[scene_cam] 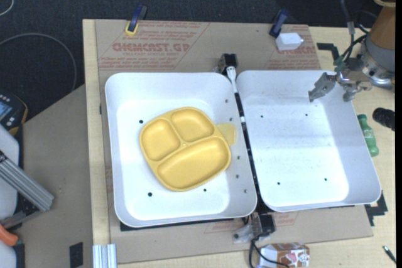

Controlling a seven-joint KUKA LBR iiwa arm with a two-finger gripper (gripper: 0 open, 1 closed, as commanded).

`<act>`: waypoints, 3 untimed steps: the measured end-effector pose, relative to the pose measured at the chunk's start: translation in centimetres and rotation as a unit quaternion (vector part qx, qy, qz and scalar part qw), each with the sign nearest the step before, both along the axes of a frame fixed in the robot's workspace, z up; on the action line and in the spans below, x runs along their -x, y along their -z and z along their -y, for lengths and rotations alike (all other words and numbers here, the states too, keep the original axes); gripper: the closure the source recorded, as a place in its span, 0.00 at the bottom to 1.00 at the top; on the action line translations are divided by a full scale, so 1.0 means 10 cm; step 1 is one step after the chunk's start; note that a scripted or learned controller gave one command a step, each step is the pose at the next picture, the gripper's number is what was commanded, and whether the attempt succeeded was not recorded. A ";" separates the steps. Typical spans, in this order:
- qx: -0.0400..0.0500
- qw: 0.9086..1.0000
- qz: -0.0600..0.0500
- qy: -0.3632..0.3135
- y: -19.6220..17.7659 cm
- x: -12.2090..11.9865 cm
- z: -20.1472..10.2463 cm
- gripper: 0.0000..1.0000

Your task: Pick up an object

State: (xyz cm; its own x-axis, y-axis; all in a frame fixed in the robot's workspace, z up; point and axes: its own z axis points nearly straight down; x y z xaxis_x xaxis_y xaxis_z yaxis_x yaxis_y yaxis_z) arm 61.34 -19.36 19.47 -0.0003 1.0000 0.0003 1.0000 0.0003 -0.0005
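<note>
Tool (333, 86) up by the far right corner of the right bin (295, 194), fingers apart, nothing gripped. Yellow divided plate (184, 148) sitting flat in the left bin (122, 100), well apart from the tool. Green marker (369, 134) lying on the tabletop (201, 41) just beside the right bin.

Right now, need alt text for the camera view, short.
A yellow divided tray lies in the left white bin, while the arm's pincer hovers over the far right corner of the right white bin. Both bins sit side by side on a cardboard-covered bench.
</note>
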 end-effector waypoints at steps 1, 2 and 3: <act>0.001 1.000 0.007 -0.003 -1.47 0.42 -0.51 0.00; 0.001 1.000 0.008 -0.003 -2.77 0.86 -0.98 0.00; -0.003 1.000 0.005 -0.010 -3.29 1.18 -2.56 0.00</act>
State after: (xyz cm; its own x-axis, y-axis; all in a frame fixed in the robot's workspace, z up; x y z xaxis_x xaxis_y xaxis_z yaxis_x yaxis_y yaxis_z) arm 49.59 6.29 52.40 -0.0196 0.9998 0.0054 0.9998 0.0195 0.0101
